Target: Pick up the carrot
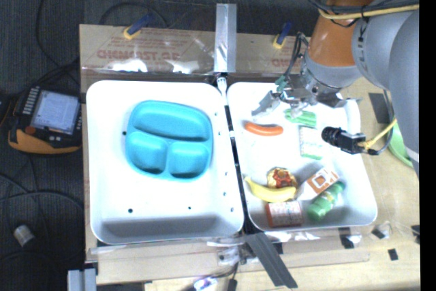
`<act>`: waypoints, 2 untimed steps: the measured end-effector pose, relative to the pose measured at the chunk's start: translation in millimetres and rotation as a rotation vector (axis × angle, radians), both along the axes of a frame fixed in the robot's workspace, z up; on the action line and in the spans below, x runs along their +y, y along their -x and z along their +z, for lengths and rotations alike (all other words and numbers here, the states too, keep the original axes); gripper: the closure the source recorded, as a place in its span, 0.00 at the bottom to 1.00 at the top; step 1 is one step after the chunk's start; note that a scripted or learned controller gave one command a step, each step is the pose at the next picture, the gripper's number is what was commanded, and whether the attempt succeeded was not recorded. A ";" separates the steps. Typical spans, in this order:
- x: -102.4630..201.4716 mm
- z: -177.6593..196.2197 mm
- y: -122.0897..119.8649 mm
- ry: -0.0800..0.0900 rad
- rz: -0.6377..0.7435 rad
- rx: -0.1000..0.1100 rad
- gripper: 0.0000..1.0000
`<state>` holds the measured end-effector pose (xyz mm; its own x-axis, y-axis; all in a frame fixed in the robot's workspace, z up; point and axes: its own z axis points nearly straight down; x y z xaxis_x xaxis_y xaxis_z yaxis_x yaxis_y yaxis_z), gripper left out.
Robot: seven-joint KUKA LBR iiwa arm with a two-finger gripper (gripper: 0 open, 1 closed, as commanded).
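Camera view, upper right of frame | gripper (281, 100) hangs with fingers apart, empty, just above-right of carrot (263, 129) in right bin (368, 204) | likely best: centre over carrot, close across its narrow width.

Two shallow white bins sit side by side on a wooden bench. The left bin (109, 215) holds a blue divided tray (167, 138), lying near its middle with one long compartment at the far side and two smaller ones nearer the camera. Along the near side of the right bin (364, 211) lie a banana (267, 190), a red and yellow wrapped snack (281, 177) just behind it, a reddish can (283, 214) on its side, a green bottle (323, 204) and a small orange carton (321, 180). A handheld screen device (48, 118) rests on the dark carpet to the left of the bench.
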<state>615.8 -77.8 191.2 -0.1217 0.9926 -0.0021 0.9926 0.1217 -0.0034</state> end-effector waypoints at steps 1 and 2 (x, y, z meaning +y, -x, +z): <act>-19.9 -102.3 -35.0 0.002 0.005 -0.013 0.00; -73.6 -9.0 -52.4 0.001 0.244 -0.002 0.00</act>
